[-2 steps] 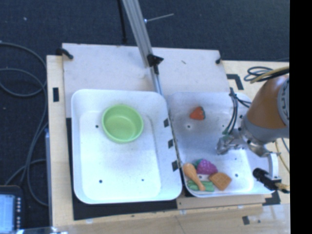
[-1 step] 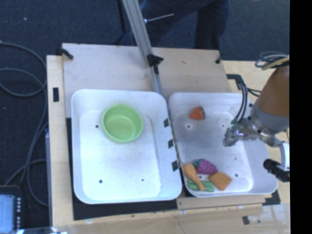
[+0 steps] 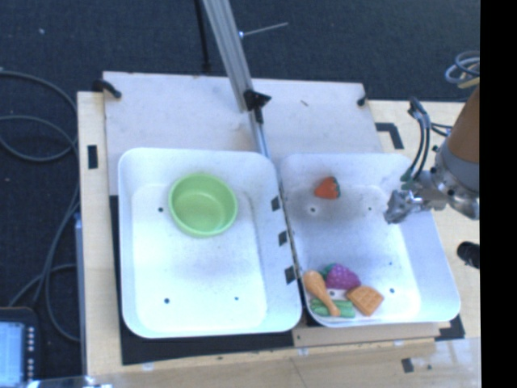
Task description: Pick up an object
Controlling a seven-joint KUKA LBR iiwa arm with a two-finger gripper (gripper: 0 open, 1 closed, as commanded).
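My gripper (image 3: 396,209) hangs over the right side of the right bin (image 3: 420,249), at mid height of the bin. A small red strawberry-like toy (image 3: 327,187) lies at the bin's far left, well to the left of the gripper. A cluster of toy foods sits at the bin's near edge: an orange carrot (image 3: 318,289), a purple grape bunch (image 3: 342,277), an orange waffle-like piece (image 3: 367,300) and a green piece (image 3: 342,308). Nothing shows between the gripper's tips.
A green bowl (image 3: 203,204) rests in the far part of the left bin (image 3: 161,297). A metal camera post (image 3: 234,47) rises from behind the bins. Cables (image 3: 420,136) run along the arm at the right.
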